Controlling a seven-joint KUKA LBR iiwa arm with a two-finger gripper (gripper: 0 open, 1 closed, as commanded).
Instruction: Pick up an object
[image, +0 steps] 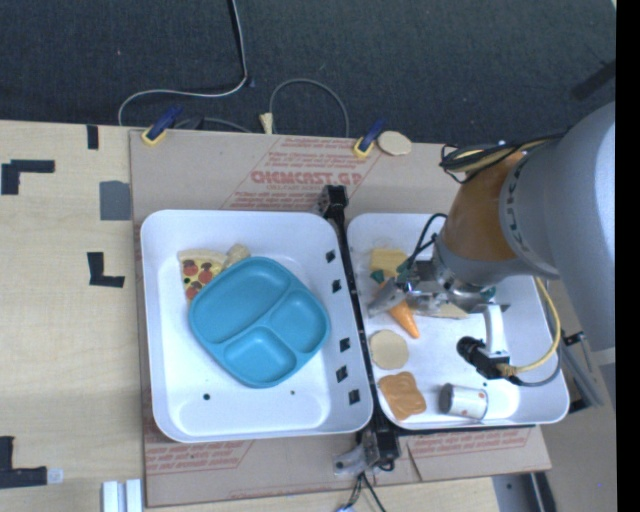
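Arm (520, 215) reaches low into the right bin (535, 405); the gripper (392, 292) sits just over the carrot (404, 320), beside the cheese (385, 262). Its grip can't be told. Cookie (389, 350) and toast (402, 396) lie nearby.

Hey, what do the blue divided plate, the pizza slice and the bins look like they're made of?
The blue divided plate looks like moulded plastic: one even colour, smooth matte surface, rounded compartment walls. The pizza slice seems a plastic or rubber toy, judging by its flat printed-looking toppings, though that is uncertain. The left bin and the right bin appear to be thin white plastic with a slight sheen and soft rounded corners.
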